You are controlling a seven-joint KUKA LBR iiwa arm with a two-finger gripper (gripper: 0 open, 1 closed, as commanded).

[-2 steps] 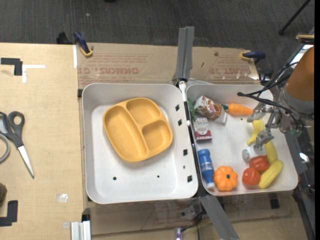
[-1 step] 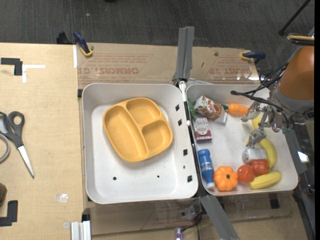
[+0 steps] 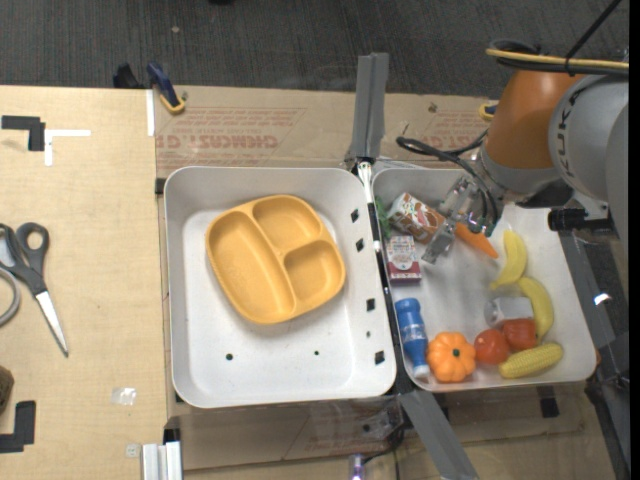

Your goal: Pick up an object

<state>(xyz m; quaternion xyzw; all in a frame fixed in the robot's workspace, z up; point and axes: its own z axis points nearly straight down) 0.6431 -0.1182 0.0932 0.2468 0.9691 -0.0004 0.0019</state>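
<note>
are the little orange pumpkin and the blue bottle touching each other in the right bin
Touching. In the camera view, the pumpkin sits right against the lower end of the blue bottle near the right bin's front edge, with no white floor between them.

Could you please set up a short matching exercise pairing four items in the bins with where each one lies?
Things:
1. yellow divided plate
2. small pumpkin
3. blue bottle
4. scissors

Places:
A. front of the right bin, beside the tomato
B. on the bench, left of both bins
C. middle of the left bin
D. along the right bin's left wall

Pairs: 1-C, 2-A, 3-D, 4-B
</note>
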